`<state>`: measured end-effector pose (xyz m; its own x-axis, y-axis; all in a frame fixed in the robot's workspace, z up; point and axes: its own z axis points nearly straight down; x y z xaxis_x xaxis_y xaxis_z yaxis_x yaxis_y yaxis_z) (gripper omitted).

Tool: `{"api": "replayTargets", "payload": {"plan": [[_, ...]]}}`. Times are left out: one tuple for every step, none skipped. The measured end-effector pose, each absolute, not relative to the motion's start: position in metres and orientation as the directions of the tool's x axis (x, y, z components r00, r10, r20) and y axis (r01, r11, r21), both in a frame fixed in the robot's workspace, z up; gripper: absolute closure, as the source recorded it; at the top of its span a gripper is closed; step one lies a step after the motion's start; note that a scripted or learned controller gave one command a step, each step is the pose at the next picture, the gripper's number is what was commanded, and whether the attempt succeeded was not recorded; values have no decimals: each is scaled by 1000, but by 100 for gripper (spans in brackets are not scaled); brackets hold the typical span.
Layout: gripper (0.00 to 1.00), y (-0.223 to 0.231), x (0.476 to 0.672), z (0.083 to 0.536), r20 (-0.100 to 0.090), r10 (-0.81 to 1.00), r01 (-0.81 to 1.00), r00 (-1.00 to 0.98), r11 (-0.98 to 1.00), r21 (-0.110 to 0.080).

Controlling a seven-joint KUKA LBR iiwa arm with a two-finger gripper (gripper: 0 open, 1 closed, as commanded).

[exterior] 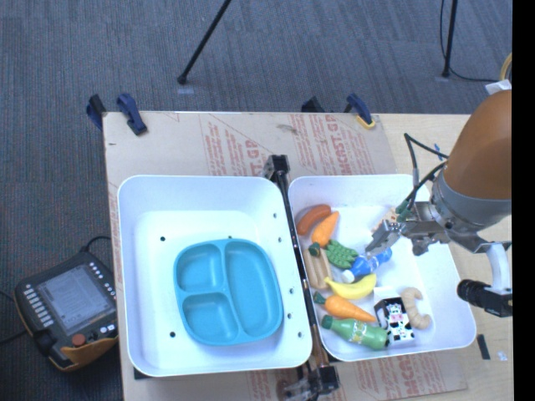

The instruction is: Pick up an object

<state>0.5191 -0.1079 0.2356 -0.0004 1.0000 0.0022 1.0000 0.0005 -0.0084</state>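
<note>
We start with the bench, a board clamped at its far edge, bearing two white bins side by side. The left bin holds a blue divided plate. The right bin holds a heap of toy food. The arm comes in from the right, its orange band above the wrist, and the gripper hangs low over the middle of the right bin.

Whether it is open or closed we cannot tell, and we see nothing held in it.

Just beneath and to the near side of the gripper lies a small blue object, which we judge to be the likeliest target. It rests between a green leafy piece on its left and a yellow banana on its near side, touching or almost touching both. Its long axis seems to run diagonally, from near-left to far-right, the far-right end pointing toward the gripper.

To do this step well, we would close across that axis, not along it, and come straight down so the neighbours are not nudged. The crowding is the risk: a finger could land on the banana or the green piece.

Smaller things lie nearer us: a carrot, a green bottle and a black-and-white cow toy.
</note>
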Motion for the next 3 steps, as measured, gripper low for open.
{"api": "replayTargets", "payload": {"plan": [[0, -57, 615, 184, 2, 993, 993, -116, 116, -7], [0, -84, 615, 84, 2, 996, 996, -85, 85, -7], [100, -85, 615, 90, 5, 997, 997, -80, 80, -13]]}}
